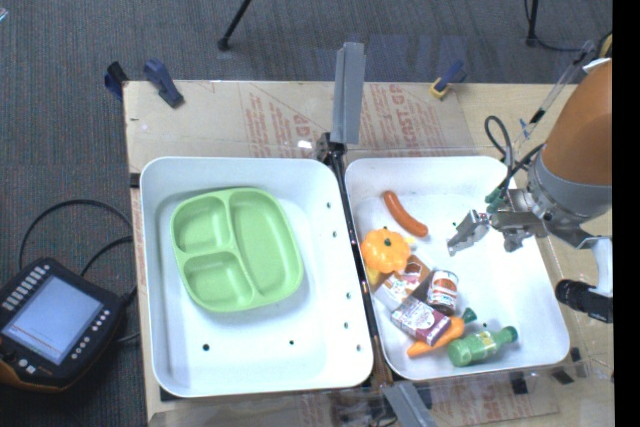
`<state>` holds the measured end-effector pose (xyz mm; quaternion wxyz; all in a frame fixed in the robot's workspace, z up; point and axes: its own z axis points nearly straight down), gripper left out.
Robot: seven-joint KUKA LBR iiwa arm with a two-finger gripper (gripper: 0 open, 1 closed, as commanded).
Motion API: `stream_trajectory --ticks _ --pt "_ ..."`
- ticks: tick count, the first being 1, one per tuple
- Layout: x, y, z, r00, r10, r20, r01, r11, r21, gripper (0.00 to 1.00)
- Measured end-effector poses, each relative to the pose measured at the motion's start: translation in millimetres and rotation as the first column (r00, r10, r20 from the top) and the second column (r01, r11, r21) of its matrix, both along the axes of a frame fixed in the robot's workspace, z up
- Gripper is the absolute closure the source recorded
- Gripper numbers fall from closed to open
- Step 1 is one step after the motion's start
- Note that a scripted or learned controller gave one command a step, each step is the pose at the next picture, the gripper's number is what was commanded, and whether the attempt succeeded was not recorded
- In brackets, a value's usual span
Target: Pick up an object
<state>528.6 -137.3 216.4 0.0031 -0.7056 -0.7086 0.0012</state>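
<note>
The right bin [520, 300] holds a sausage [405, 213], an orange pumpkin-like toy [386, 251], a small can [443, 292], a pink carton [420, 320], a carrot [436, 334] and a green bottle [482, 345]. My gripper [478, 229] hangs over the right bin's upper middle, to the right of the sausage and above the can. Its fingers are spread apart with nothing between them. The left bin [180, 355] holds a green divided tray [238, 247].
A grey divider post [349, 95] stands at the back between the bins. Blue clamps [162, 81] and a yellow-blue clamp [447, 81] grip the bench's back edge. A teach pendant [50, 320] lies on the floor at left. Bare bin floor lies right of the cluttered items.
</note>
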Motion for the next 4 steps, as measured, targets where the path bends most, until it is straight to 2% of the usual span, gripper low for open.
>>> stream_trajectory --ticks 1,2,3,4 --pt "0.0 0.0 0.0 1.0 0.0 0.0 0.0 1.0 0.0 0.0" --pt "-53.8 29.8 -60.4 0.985 0.17 0.0 -0.17 0.985 0.001 0.0" --pt "-16.5 4.9 -130.8 0.986 0.169 0.001 -0.169 0.986 0.001 0.0" --pt "-18.0 2.7 -122.6 0.987 0.16 -0.002 -0.16 0.987 0.002 1.0"
